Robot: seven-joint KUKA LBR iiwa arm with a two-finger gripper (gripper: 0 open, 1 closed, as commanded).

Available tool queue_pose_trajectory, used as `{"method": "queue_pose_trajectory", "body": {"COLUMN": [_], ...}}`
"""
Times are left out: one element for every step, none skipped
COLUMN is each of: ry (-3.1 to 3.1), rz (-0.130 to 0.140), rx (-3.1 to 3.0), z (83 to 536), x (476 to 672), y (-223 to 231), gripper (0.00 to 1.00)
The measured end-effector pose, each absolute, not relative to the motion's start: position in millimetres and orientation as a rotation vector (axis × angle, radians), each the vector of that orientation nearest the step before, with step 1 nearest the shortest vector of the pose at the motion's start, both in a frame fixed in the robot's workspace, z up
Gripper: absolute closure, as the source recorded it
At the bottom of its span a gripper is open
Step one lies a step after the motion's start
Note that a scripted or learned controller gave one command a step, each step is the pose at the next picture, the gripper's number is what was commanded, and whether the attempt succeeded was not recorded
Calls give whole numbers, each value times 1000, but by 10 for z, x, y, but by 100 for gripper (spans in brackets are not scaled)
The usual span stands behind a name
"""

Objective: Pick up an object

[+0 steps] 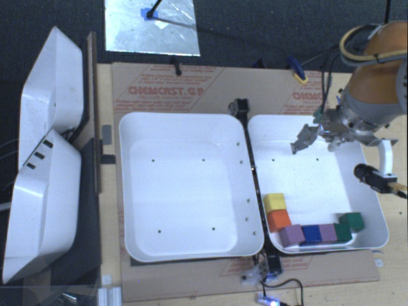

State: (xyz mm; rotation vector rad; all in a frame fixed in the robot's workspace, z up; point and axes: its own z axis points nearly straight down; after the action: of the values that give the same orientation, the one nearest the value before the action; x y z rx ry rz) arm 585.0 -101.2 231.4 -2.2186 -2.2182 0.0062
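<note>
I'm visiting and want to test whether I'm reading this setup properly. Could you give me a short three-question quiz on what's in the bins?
1. True or false: the blocks lie in the left bin.
2. Which block sits nearest the divider between the bins? A) green block B) yellow block C) blue block
3. Fill in: the block directly below the yellow one in the picture is ____.

Key:
1. False. They cluster along the near edge of the right bin.
2. B.
3. Orange: the orange block. The gripper hangs over the far part of that bin, apart from the blocks.
</note>
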Motion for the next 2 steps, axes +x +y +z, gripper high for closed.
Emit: {"method": "queue_pose_trajectory", "body": {"ry": [-2222,-2219], "rz": [-1,4], "rx": [-2222,-2219], "z": [2348,1736], "x": [5863,5813], "y": [-1011,-1040], "gripper": [0,0]}}
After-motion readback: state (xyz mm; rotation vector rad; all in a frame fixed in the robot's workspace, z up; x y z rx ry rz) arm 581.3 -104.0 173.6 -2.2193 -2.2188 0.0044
